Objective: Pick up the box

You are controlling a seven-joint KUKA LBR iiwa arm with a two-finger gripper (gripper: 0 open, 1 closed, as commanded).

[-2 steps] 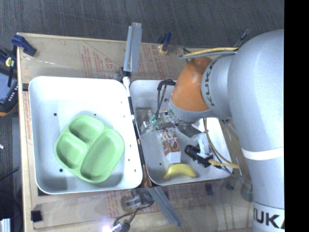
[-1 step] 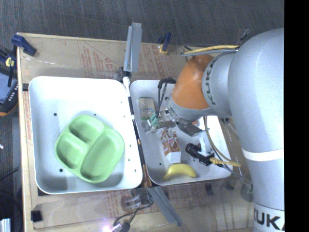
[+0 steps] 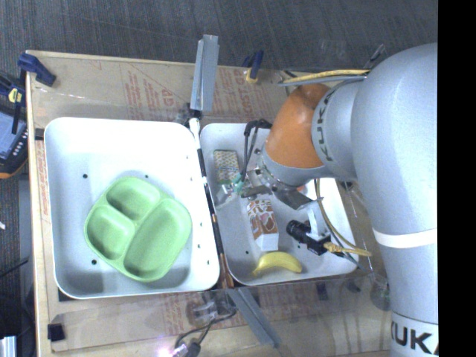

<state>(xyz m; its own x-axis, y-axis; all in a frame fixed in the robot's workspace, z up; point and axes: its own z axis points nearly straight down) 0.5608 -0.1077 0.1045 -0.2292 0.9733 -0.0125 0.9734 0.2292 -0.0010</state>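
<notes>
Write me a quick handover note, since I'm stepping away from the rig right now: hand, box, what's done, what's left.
Hand: down in the right bin, over the top end of the box; the arm hides whether it is open or shut.
Box: lying flat on the right bin's floor, above the banana.
Left bin: holds the green divided tray.
Done: arm is at the box.
Left: no lift seen yet; grasp and raise the box.
</notes>
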